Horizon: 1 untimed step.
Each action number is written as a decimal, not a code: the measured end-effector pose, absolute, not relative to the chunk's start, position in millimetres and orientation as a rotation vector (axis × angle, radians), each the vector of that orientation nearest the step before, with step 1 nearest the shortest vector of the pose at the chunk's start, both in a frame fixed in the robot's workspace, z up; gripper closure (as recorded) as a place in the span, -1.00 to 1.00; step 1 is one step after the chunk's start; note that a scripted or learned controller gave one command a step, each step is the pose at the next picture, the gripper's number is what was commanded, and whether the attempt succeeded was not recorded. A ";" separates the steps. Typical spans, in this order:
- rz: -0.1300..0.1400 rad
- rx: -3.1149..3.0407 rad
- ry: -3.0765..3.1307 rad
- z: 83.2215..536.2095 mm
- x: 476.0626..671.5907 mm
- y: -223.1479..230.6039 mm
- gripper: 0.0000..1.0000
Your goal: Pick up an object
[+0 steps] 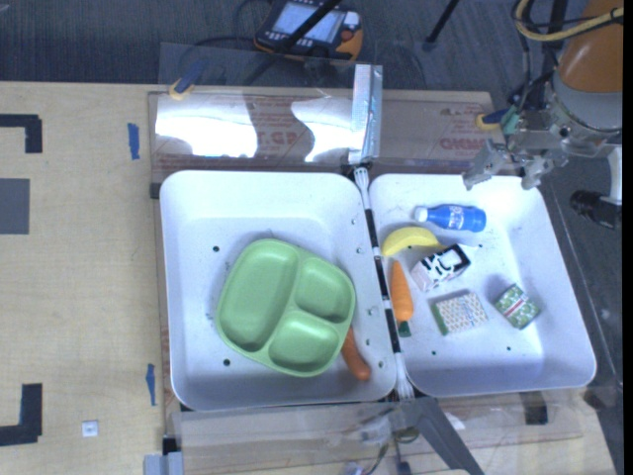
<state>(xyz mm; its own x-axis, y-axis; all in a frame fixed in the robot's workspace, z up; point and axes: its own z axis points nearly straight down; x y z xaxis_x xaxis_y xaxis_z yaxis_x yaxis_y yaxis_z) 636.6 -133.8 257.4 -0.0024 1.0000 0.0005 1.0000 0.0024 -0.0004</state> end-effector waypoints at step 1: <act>-0.002 -1.976 -2.443 126.1 632.5 -106.6 -1.00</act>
